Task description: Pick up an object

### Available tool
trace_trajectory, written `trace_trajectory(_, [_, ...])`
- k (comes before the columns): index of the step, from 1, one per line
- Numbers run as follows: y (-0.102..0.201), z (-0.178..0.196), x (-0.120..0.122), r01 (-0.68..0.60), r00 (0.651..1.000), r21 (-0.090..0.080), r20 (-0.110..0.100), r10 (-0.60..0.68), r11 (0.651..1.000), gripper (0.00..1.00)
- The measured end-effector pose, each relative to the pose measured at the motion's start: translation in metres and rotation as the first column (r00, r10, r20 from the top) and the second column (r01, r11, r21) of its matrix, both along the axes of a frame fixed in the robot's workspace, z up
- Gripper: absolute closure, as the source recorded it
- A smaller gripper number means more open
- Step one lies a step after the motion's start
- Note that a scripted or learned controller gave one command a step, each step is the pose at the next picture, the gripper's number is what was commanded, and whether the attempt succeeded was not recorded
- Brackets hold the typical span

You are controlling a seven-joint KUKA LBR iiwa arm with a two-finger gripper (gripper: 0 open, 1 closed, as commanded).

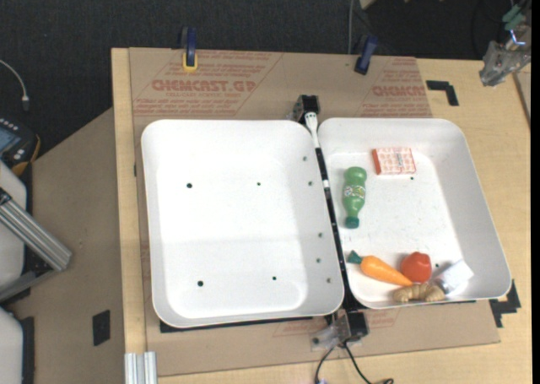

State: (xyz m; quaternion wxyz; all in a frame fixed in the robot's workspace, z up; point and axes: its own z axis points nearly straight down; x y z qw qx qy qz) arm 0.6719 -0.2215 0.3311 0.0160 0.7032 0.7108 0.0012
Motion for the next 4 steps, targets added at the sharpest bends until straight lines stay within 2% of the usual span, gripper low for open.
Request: trace_trajectory(4, [0.001, 0.044, 0.003, -0.005, 1.000, -0.013, 0.017, 0.005, 1.000, 1.00])
